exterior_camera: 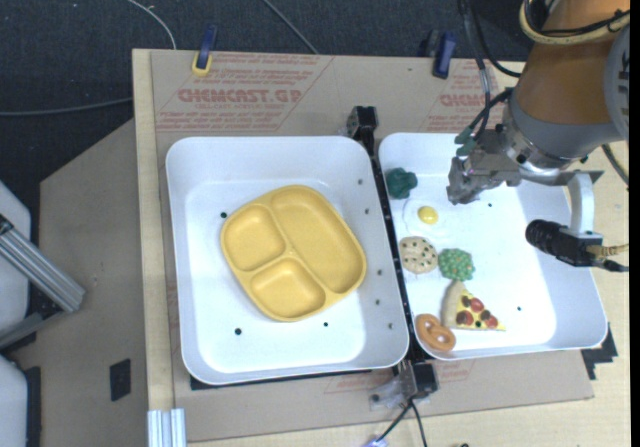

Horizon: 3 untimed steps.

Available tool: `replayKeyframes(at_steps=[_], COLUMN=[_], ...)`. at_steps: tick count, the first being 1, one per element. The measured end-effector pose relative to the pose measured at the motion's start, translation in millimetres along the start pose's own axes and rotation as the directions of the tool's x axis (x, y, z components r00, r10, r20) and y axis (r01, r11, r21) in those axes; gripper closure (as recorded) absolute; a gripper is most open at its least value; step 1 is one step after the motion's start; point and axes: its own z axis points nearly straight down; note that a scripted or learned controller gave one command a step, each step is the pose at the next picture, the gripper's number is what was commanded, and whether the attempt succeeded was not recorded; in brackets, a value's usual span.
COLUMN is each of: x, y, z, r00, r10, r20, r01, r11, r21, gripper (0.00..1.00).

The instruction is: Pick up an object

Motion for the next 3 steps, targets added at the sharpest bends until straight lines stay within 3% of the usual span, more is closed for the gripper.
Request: replayKeyframes(at_steps=[2, 3], x=[90.0, 136.5], y=[36.3, 66.3], z=[18.1, 12.9], r00=[1.0, 1.0], r10=[-0.001, 0.0], r20=[0.0, -0.001], r01=[0.001, 0.0], r11=[1.0, 1.0], r21=[0.0, -0.001], gripper=[1.0, 1.0])
